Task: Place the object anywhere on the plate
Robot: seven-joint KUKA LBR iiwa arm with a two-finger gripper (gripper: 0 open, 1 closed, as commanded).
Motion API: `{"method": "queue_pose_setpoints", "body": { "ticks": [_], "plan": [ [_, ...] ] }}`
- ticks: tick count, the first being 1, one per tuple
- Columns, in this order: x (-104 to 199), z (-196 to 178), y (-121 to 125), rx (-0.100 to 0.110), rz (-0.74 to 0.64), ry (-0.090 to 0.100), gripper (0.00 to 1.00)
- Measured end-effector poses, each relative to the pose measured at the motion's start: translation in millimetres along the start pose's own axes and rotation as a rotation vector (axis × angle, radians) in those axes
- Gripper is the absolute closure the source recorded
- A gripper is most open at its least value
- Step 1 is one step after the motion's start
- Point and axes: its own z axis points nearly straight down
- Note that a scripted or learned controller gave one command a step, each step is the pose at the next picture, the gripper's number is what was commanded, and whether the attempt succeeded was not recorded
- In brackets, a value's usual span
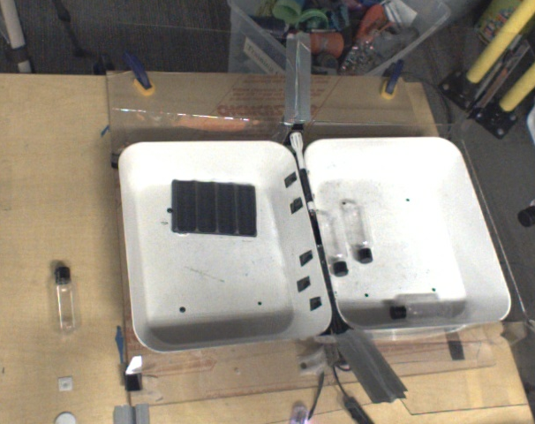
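1. The dark, ribbed, rectangular plate (214,208) lies flat on the floor of the left shallow white bin (144,263), towards its far side, so anything set on it should rest level.
2. Two clear plastic vials with black caps (353,232) lie in the right shallow white bin (444,201), across the central divider from the plate and near that divider.
3. Each vial lies on its side, long axis running roughly near-to-far, black cap at the near end.
4. Whether the gripper is open or closed cannot be told.
5. A third clear vial (64,297) lies on the wooden bench, left of the plate's bin.
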Motion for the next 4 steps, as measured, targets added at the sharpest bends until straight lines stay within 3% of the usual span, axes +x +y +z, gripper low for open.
{"method": "queue_pose_setpoints", "body": {
  "ticks": [1, 2, 3, 4],
  "plan": [
    [-16, 0, 37, -0.003, 0.206, 0.003, 1.0],
    [-20, 0, 45, -0.004, 0.202, 0.003, 1.0],
    [-9, 0, 21, 0.0, 0.207, 0.001, 1.0],
    [-4, 0, 9, 0.0, 0.012, 0.0, 1.0]
  ]
}}
